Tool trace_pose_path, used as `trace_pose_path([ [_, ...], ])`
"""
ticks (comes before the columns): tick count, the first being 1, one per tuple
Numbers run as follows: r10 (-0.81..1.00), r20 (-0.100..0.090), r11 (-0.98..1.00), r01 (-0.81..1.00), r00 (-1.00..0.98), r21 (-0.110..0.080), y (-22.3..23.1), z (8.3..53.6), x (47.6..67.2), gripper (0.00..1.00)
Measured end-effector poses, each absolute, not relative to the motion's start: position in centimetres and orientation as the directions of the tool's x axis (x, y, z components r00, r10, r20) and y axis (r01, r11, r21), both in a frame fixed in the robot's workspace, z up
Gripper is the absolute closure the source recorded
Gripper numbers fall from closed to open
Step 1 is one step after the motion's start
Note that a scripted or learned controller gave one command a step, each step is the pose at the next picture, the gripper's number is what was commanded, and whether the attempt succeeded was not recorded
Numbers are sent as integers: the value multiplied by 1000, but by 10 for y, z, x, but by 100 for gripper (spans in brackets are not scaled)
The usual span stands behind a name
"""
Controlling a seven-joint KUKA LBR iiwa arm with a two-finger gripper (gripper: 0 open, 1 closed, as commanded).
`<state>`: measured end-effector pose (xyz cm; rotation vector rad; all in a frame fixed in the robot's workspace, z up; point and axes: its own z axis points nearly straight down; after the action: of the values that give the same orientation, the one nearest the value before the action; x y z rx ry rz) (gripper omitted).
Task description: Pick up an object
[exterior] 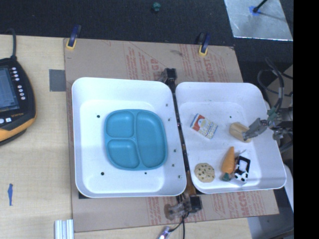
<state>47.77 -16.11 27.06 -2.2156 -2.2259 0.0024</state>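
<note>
The right bin (219,91) holds several small objects. A white carton with red and blue print (204,126) lies near its middle. A tan cylinder (239,131) rests toward the right wall. An orange carrot (228,162) lies beside a black-and-white cow toy (242,169), with a round cookie (204,172) at the front left. My gripper (256,128) reaches in low from the right edge, and its tip sits right next to the tan cylinder. Nothing visibly hangs from it.
The left bin (84,93) holds a blue divided plate (135,139). A black and orange teach pendant (12,101) lies on the bench at the far left. Clamps (203,43) pin the cardboard under the bins. Cables (271,81) loop at the right.
</note>
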Motion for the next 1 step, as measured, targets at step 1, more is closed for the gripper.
trace_pose_path([
  [1, 1000, 0, 6, 1000, -5, -4, -147, 130, 475, 0],
])
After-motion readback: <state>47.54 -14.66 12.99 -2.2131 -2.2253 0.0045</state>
